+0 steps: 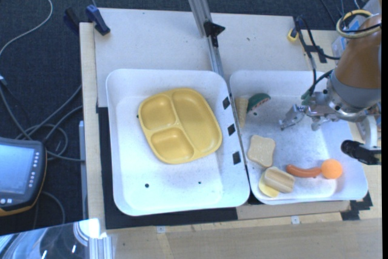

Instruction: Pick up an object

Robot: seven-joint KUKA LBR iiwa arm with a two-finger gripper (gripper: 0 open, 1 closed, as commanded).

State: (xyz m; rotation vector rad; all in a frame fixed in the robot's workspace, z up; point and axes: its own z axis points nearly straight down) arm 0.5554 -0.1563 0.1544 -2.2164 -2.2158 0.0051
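Gripper (pixel 300 118) low in right bin (pixel 357 191), mid-right of frame, fingers apart, nothing btwn them. Step: reaching, no grab yet. Toys all in right bin: watermelon slice (pixel 259 102) just left of gripper, bread slice (pixel 261 150) below, carrot (pixel 315 170) & small bun (pixel 277 180) lower right. Yellow plate (pixel 179 125) in left bin. Next, prob: pick one toy, line up over it, go down, squeeze shut.

Desk (pixel 151 39): pale top, two white bins side by side, touching. Left bin (pixel 121 191) sits partly on a black mat (pixel 104 161). Right bin (pixel 357 188) at desk's right. Blue clamp (pixel 97 18) on far-left corner.
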